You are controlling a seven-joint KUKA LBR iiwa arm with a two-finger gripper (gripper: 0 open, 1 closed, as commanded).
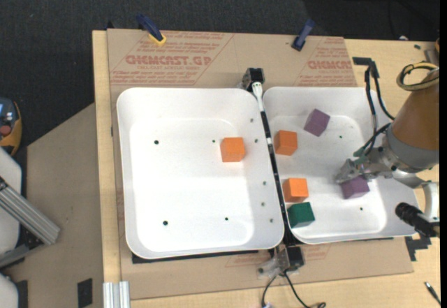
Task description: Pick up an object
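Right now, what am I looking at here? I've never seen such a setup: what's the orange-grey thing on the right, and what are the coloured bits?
One fixed camera looks down at a slant on a bench with two shallow white bins, the left bin and the right bin. The orange-grey thing is a robot arm reaching in from the right. Its gripper is down at a purple block; whether it holds it, I cannot tell. The right bin also has another purple block, two orange blocks and a green block. The left bin has one orange block.

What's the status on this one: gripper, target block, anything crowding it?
Gripper low in right bin, at purple block; grasp unconfirmed. Second purple block apart, farther back. Orange and green blocks clear, nearer divider.
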